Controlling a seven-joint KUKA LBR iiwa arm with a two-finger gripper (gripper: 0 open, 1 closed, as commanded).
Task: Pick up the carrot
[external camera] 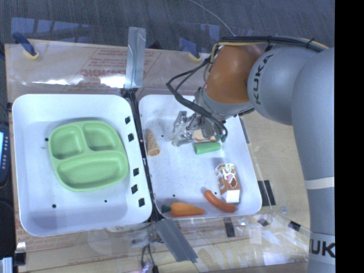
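Observation:
The carrot (183, 210), orange with a green stub at its left end, lies flat along the front edge of the right bin (170, 175). My gripper (183, 129) hangs over the upper middle of that bin, well behind the carrot and apart from it. The grey arm with its orange band (227, 75) comes in from the right. Nothing shows held in the gripper.
A red sausage (219, 201) lies just right of the carrot, with a small printed carton (227, 182) behind it. A green block (206, 147) and a tan item (200, 135) sit by the gripper. A brown cone (152, 142) rests near the divider. The left bin holds a green divided plate (88, 154).

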